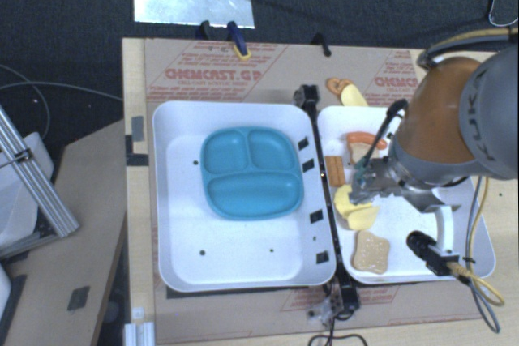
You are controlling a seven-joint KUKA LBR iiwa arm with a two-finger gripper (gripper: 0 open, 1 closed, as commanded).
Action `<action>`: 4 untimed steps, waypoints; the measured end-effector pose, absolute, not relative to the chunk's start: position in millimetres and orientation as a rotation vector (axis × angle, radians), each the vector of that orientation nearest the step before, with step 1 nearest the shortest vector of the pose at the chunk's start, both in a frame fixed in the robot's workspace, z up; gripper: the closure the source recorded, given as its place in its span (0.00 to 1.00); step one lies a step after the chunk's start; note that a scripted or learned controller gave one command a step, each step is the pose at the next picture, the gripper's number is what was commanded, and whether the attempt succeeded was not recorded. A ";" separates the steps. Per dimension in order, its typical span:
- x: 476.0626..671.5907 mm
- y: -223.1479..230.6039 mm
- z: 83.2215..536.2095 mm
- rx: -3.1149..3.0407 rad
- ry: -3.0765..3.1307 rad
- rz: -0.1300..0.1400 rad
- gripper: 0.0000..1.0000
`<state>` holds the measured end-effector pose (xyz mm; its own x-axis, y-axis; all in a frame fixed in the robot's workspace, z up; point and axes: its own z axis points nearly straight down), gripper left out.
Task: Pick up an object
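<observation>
While low over the right bin [478, 255] — reach made, pick not yet confirmed.
Gripper [362, 181] down among the food pieces, just above the pale yellow piece [355, 211] — likely target; open or closed, cannot tell. Toast slice [371, 252] just below the yellow piece, orange-and-white piece [362, 143] well above it, blue divided plate [249, 173] off to its left in the left bin [178, 255]. Nothing visibly lifted; grasp and raise left.
</observation>
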<state>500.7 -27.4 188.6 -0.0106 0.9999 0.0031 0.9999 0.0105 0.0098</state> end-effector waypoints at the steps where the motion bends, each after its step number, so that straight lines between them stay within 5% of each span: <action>1: 488.2 32.1 258.9 2.206 2.232 0.014 1.00; 2: 488.2 4.3 360.8 2.210 2.218 0.016 1.00; 3: 489.8 69.1 322.9 2.212 2.234 0.001 1.00; 4: 487.6 65.5 424.9 2.210 2.222 0.018 1.00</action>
